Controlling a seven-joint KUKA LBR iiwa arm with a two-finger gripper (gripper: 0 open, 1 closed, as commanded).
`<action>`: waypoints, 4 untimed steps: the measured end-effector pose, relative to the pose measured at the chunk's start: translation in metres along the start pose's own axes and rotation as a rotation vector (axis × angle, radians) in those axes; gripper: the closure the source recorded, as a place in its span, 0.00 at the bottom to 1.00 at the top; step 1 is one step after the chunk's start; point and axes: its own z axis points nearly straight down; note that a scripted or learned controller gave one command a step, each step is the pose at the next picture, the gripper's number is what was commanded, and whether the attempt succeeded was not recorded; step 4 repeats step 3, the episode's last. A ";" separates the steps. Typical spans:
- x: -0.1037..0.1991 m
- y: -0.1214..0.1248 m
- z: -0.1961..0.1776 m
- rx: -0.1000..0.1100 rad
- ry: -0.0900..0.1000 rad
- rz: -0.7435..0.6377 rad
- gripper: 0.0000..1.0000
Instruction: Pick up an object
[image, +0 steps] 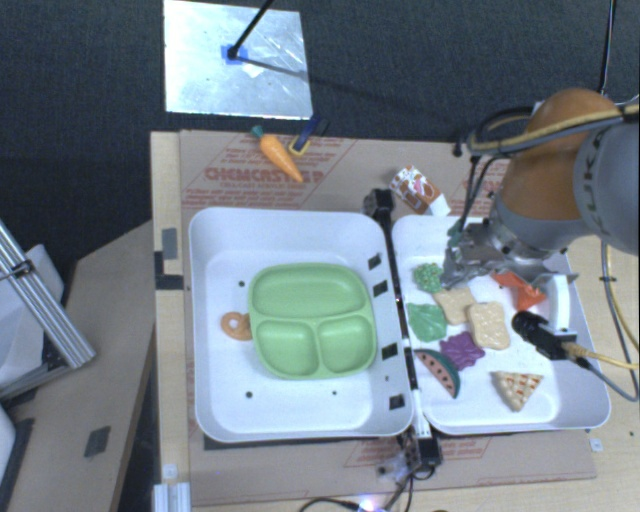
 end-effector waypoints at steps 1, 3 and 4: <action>-0.011 0.001 -0.005 0.000 -0.001 0.007 1.00; -0.004 0.004 -0.003 0.000 -0.002 0.004 1.00; -0.004 0.004 -0.003 0.000 -0.002 0.004 1.00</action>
